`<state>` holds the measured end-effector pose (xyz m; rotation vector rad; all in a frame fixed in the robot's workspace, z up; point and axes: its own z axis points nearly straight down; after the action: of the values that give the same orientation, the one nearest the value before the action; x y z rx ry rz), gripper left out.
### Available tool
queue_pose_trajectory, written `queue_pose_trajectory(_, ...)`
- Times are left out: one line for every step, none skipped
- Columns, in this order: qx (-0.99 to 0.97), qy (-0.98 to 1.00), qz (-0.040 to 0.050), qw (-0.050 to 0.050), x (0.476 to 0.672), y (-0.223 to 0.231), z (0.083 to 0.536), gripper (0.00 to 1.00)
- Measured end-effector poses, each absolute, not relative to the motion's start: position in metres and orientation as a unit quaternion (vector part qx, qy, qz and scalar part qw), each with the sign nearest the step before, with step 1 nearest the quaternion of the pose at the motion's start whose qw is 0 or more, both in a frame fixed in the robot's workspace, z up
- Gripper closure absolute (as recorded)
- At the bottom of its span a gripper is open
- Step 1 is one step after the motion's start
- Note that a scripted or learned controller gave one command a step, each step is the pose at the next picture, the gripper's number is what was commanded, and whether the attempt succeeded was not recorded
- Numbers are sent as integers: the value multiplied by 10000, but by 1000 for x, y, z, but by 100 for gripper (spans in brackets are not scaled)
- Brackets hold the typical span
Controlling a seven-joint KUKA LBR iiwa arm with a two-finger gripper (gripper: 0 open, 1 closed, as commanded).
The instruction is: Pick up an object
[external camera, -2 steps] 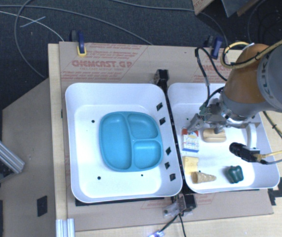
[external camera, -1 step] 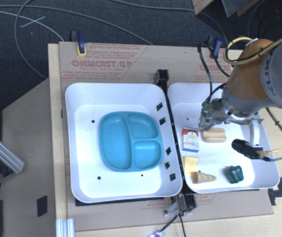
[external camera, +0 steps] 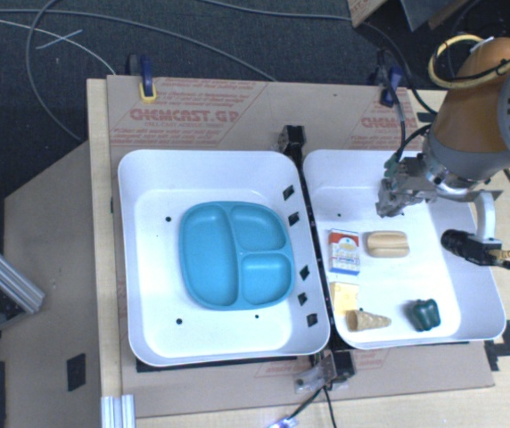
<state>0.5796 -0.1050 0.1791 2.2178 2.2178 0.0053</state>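
Here, one blue plate [external camera: 235, 254] in the left bin [external camera: 139, 194]; right bin [external camera: 469, 319] holds one bread roll [external camera: 386, 243], one card [external camera: 344, 251], one cheese wedge [external camera: 366, 320], one green pepper [external camera: 424, 314]; gripper [external camera: 392, 201] above its back, jaws unclear; dark floor [external camera: 41, 87].

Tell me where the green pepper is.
The green pepper lies in the right bin, near its front right corner, right of the yellow wedge and below the bread roll.

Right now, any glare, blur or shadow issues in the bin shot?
Camera view: even overhead light, both white bins bright, near blown out, so rims lose detail; soft shadows beside the blue tray and small items; slightly soft overall, with the end effector murky, dark against white.
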Motion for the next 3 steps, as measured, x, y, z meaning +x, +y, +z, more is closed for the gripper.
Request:
queue_pose_trajectory(7064,7078,24,31,591,-101,236,100)
queue_pose_trajectory(7067,7075,16,19,592,-101,273,100)
queue_pose_trajectory(7058,7084,-7,-23,578,-55,257,100)
